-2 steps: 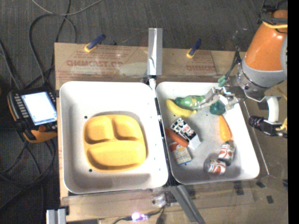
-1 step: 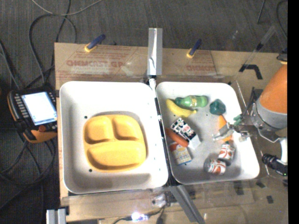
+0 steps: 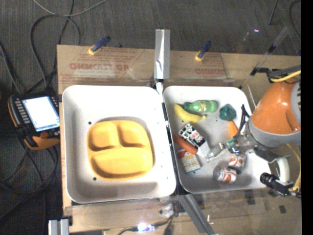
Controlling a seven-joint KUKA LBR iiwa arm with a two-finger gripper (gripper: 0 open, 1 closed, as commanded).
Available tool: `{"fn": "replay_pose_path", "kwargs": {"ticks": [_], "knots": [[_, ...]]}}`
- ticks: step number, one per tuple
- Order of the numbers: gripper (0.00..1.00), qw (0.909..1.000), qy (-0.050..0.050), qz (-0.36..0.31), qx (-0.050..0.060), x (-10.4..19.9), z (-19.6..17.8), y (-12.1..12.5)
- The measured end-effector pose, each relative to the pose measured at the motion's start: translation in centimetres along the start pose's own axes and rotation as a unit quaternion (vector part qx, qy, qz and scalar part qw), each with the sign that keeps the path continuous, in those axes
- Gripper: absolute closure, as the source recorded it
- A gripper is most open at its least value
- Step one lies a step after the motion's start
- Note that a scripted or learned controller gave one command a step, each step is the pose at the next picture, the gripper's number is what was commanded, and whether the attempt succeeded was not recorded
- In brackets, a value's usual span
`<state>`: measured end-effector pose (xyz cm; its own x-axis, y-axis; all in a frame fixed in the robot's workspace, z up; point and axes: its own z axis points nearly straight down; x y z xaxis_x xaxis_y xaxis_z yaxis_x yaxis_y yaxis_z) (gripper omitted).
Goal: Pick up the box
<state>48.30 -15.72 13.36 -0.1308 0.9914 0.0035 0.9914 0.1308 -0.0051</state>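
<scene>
Box first: where does it lie?

— In the right bin, in its left half. I take the box to be the black-and-white patterned one, just below the banana and the green bottle. A red, sausage-shaped thing lies against its lower left edge, and a small carton sits just past that (it could also pass for a box, so the target is a judgement).

— And the gripper?

— The gripper hangs low over the middle of the same bin, under the orange band of the arm. Whether it is spread or pressed together I cannot tell; it reads as a tangle of metal at this slant. Nothing shows clearly held in it.

— Which way from tool to box, then?

— The box lies toward the view's left of the gripper and slightly farther back, near but apart. Its long axis seems to run diagonally, from upper left to lower right, so it points roughly at the gripper.

— So closing across it?

— I would judge the wrist must turn to span the short side, and the sausage's crowding leaves little room there. Two cans sit nearer the front, clear of that path.
</scene>
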Motion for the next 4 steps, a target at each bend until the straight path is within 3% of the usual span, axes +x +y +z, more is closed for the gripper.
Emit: {"fn": "replay_pose_path", "kwargs": {"ticks": [1,2,3,4], "knots": [[0.00,0.9998,-0.006,-0.014,-0.009,4.6,4.1,1.1],[1.00,0.9998,-0.003,-0.015,-0.009,5.0,3.3,1.3],[1.00,0.9999,-0.002,0.006,-0.008,5.3,4.1,1.2],[1.00,0.9994,-0.002,0.036,0.001,13.7,-4.7,1.8]]}}
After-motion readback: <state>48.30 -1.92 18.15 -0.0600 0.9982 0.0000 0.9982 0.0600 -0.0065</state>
